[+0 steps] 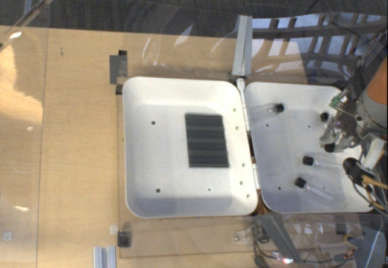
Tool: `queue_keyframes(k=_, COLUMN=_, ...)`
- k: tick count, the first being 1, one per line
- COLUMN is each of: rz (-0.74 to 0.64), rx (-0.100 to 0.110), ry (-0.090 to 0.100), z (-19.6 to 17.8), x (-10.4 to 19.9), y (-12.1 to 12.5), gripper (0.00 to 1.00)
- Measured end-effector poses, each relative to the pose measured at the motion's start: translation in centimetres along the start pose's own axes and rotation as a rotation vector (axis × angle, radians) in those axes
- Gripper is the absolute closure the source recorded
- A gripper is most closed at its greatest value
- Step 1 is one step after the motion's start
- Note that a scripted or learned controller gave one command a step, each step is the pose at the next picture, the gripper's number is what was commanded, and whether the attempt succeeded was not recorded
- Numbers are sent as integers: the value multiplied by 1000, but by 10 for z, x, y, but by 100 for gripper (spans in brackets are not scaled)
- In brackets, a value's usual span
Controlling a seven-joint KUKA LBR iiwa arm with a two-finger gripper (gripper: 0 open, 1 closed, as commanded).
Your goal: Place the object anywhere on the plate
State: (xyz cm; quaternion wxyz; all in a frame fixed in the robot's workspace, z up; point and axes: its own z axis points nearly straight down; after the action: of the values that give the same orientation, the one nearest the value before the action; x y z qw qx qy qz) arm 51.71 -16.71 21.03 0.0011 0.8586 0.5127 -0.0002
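I see the pincer [332,137] low over the right bin [285,200], near its right edge; can't tell its state from this angle, and I see nothing gripped. Three clear vials with black caps lie loose in that bin: one upper left [274,108], one mid [315,162], one lower [309,186]. The dark ribbed plate [207,140] sits centred in the left bin [151,188], bare on top. Both bins sit side by side on the counter [60,139].

One fixed camera looks down aslant from above the bench [73,139] — both white bins [139,139] in frame.
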Motion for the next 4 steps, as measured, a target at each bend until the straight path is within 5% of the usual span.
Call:
queue_keyframes(k=1, rz=0, rx=-3, ry=4, z=-47, x=97, y=12, gripper=100)
queue_keyframes(k=2, rz=602, rx=1, ry=1, z=-59, x=90, y=-36, gripper=100)
queue_keyframes(k=3, rz=871, rx=1, ry=3, z=-37, x=178, y=-9, gripper=100)
queue_keyframes(k=4, rz=874, rx=-1, ry=7, z=-41, x=267, y=-16, gripper=100)
